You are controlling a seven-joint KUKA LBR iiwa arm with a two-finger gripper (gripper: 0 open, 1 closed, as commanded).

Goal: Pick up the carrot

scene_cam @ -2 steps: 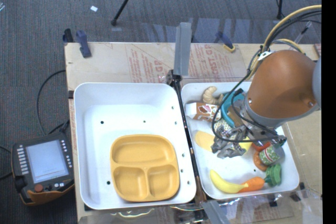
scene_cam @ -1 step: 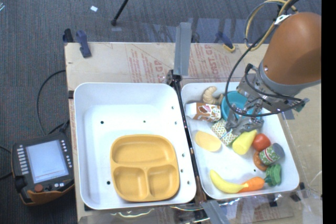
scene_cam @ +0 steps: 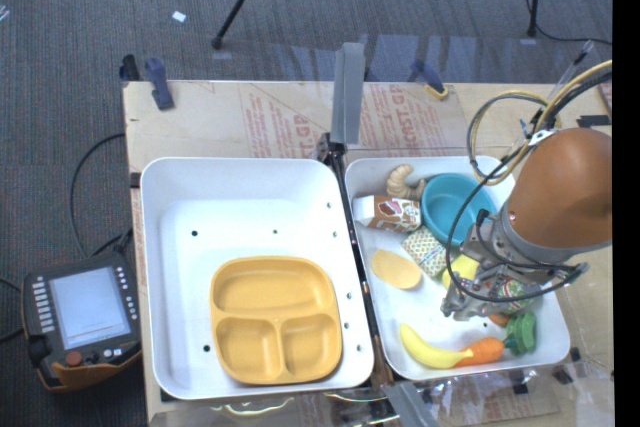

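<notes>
We are hanging our gripper (scene_cam: pixel 462 305) low over the right bin (scene_cam: pixel 560 347), just above the carrot (scene_cam: pixel 484 350), which is lying along the front wall beside the banana (scene_cam: pixel 430 345), its green top (scene_cam: pixel 521 331) pointing right. From here we cannot tell how the gripper is set. The yellow tray (scene_cam: pixel 276 318) is sitting in the left bin (scene_cam: pixel 180 255), well apart.

The bench (scene_cam: pixel 260 120) is a flat board with red printed lettering on its surface. Two shallow white bins rest directly on it, side by side and touching: the left bin (scene_cam: pixel 175 215) and the right bin (scene_cam: pixel 550 340).
</notes>
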